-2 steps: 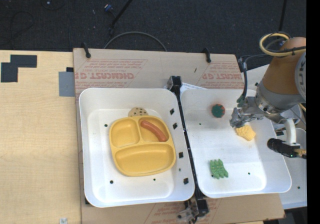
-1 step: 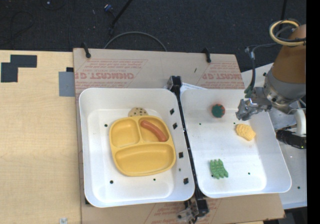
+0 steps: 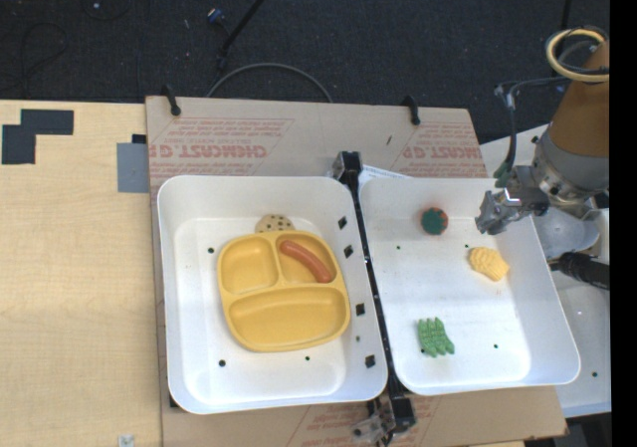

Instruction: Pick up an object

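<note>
a pale wooden worktop carries a sheet of printed cardboard, and behind it lies dark carpeted floor crossed by loose cables. two shallow white bins sit side by side on the cardboard. the left bin holds a yellow divided plate, with a red-brown sausage lying in the plate's upper right compartment; a speckled cookie peeks out from just behind the plate's far edge. the right bin holds three small things well apart from one another: a dark green ball near the far side, a yellow corn piece toward the right wall, and a green leafy toy near the front. the grey arm reaches in from the right, its gripper hanging over the right bin's far right area, between the ball and the corn and touching neither as far as can be seen. whether the jaws stand wide or narrow cannot be told from this angle.
</note>
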Tool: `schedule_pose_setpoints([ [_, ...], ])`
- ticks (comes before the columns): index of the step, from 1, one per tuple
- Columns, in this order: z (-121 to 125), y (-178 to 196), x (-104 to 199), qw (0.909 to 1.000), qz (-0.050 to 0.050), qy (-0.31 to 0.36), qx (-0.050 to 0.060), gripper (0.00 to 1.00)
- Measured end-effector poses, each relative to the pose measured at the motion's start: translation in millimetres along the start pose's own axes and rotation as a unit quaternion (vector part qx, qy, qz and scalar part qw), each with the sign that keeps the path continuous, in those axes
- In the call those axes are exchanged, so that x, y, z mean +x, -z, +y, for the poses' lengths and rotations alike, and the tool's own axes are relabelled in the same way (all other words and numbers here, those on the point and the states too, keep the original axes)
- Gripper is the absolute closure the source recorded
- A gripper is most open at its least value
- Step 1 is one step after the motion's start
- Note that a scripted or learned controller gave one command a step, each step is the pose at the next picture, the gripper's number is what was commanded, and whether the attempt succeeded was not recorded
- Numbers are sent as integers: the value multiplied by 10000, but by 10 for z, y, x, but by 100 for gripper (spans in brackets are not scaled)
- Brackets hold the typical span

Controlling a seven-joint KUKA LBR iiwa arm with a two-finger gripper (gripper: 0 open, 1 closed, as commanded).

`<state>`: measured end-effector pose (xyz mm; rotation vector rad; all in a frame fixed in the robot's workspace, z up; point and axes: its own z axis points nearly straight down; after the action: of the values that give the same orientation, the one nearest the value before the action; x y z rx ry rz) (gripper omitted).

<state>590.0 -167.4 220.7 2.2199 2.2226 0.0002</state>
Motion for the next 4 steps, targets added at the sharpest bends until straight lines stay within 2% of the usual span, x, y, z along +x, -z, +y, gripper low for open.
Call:
schedule_pose_setpoints([
  [1,89,24,460,10000,8,16,6,100],
  [2,75,72,1088,10000,14,23,17,100],
  [3,119,151,1574,10000,1,14,11,100],
  [4,103,19,2124,10000,8,19,29,100],
])
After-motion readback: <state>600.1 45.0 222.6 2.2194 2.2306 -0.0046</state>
